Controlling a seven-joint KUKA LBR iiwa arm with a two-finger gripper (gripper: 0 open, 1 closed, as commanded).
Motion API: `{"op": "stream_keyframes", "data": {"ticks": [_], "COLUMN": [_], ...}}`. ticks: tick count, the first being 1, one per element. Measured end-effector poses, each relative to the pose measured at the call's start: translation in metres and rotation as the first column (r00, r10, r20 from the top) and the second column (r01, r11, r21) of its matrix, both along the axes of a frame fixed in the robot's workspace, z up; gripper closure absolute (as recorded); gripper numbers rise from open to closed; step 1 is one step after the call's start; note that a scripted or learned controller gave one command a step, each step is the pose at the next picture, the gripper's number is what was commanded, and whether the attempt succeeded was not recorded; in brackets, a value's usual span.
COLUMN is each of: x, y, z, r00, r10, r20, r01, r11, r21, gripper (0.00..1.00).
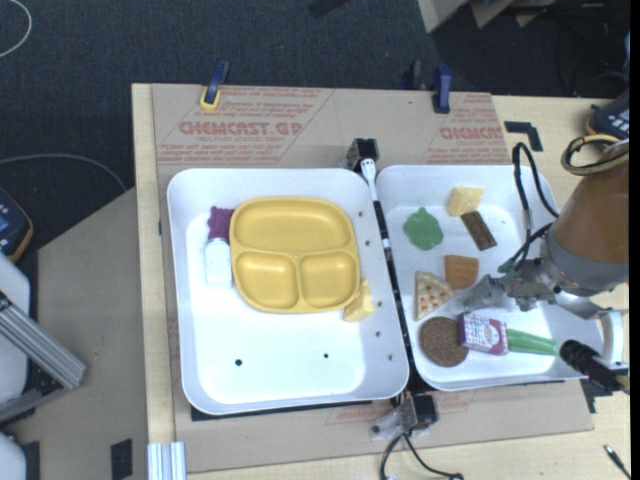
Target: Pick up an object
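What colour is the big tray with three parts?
Yellow: the divided tray, seen in the camera view.

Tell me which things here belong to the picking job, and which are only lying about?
Belong to the job:
end effector
pizza slice
brown cookie
orange cracker
pink packet

Only lying about:
yellow divided tray
blue clamp
green leaf
chocolate bar

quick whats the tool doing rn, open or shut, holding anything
Tool: cannot be told; it sits low in the right bin above the red packet, beside the orange cracker, and no item shows gripped in it.
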State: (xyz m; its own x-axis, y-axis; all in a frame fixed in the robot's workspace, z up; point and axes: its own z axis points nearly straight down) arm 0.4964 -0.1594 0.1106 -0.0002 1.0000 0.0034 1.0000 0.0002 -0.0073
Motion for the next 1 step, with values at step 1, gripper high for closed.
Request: {"op": "stream_keyframes", "data": {"ticks": [1], "x": [-0.0007], "y": [0.001], "z": [-0.0278], "r00": [1.0], "r10": [0.0], "r20": [0.002], "r01": [0.0], "r11": [1.0], "r21": [-0.001], "gripper": [0.0]}}
